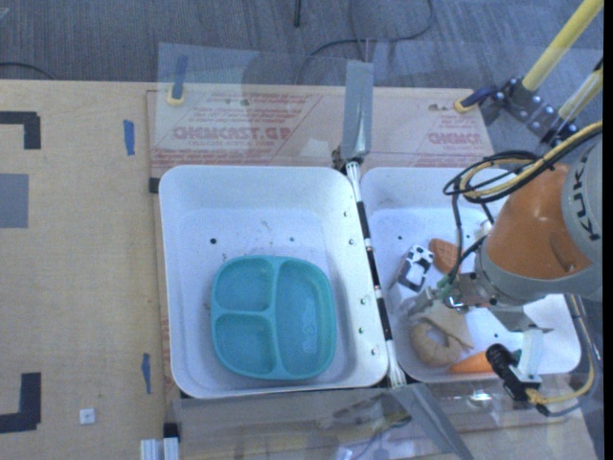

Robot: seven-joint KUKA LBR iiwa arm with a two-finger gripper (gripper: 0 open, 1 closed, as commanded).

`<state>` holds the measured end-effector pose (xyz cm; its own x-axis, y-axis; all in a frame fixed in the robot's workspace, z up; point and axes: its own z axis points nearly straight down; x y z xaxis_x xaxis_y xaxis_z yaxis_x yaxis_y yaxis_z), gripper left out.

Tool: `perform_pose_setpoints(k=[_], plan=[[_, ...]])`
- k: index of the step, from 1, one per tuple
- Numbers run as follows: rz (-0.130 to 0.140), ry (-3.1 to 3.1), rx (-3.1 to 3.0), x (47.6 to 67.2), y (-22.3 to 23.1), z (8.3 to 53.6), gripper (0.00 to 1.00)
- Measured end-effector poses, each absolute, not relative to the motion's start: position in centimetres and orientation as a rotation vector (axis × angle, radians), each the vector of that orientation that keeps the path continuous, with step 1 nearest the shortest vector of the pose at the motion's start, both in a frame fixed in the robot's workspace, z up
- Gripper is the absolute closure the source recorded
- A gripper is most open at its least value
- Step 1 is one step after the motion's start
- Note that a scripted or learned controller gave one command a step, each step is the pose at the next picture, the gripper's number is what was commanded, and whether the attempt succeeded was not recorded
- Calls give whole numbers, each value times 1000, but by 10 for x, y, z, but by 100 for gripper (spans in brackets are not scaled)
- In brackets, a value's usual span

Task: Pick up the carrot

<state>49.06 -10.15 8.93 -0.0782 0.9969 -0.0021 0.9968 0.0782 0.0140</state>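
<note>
Carrot (pixel 471 362) lies in right bin (pixel 402 199) w/ bun (pixel 433 341) beside; arm (pixel 536 242) overhangs gripper (pixel 442 295), finger state can't tell. Teal tray (pixel 273 316) in left bin (pixel 249 199).

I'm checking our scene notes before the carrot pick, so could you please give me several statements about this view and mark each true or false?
1. The teal divided plate lies in the left bin. True.
2. The carrot lies on the teal divided plate. False: it lies in the right bin, near its front edge.
3. The arm reaches over the right bin. True.
4. The end effector hovers above the left bin. False: it is over the right bin, beside a tan rounded item.
5. The black-and-white object sits in the right bin. True.
</note>
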Motion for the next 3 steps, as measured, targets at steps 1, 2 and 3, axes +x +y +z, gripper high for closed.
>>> perform_pose_setpoints(k=[1,2,3], plan=[[15,2293,2129,491,-103,99,100],[-1,1934,2476,486,-47,184,100],[24,1927,2448,499,-4,158,100]])
